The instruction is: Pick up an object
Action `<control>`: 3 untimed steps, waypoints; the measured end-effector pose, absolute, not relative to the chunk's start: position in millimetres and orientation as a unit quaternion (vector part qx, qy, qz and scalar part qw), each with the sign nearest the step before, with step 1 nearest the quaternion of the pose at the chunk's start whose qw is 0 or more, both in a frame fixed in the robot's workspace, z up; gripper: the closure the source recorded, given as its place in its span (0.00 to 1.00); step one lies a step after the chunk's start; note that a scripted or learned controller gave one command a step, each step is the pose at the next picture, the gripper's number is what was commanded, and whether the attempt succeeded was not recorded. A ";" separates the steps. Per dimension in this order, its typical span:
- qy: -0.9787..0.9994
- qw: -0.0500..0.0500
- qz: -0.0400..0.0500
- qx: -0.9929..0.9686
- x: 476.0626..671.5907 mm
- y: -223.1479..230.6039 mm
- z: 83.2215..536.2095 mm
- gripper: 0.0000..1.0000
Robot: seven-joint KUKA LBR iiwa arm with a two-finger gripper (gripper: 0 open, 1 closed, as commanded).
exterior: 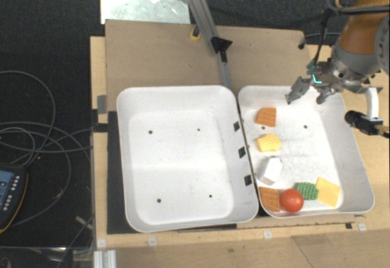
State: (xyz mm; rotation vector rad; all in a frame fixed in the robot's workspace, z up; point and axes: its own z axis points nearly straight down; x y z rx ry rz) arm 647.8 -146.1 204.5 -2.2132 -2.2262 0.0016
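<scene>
Parts of the scene escape us: the grey arm with its orange band (364,17) is cut off at the right edge, and the orange waffle-like piece (269,198) at the near end of the right-hand shallow white bin (350,157) is partly covered by the round red tomato-like ball (292,200) that touches it. We see the two-finger gripper (310,94) above the far edge of that bin, its two dark fingers spread wide apart with nothing between them. Several small toy foods lie in the right bin, any of which could be picked: an orange wedge-shaped piece (265,116) nearest the gripper, a pale yellow lumpy piece (269,142) just below it, a white angular block (271,170) further down, and, by the near rim, a green knobbly piece (306,190) between the red ball and a yellow flat cheese-like slice (328,192). We cannot make out finer detail on these small things. Beside it, the left-hand shallow white bin (128,157) shows four small dark dots on its floor. Both bins rest on a brown board on the desk (152,53), and a grey slanted pole (198,2) crosses the far side; black cables (36,120) lie on the dark floor at left.
</scene>
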 end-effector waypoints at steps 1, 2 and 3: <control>-0.710 -0.001 0.000 -0.704 648.7 -146.1 207.1 0.00; -0.709 0.001 0.001 -0.705 643.0 -139.3 148.6 0.00; -0.709 -0.001 -0.001 -0.706 644.3 -138.4 99.0 0.00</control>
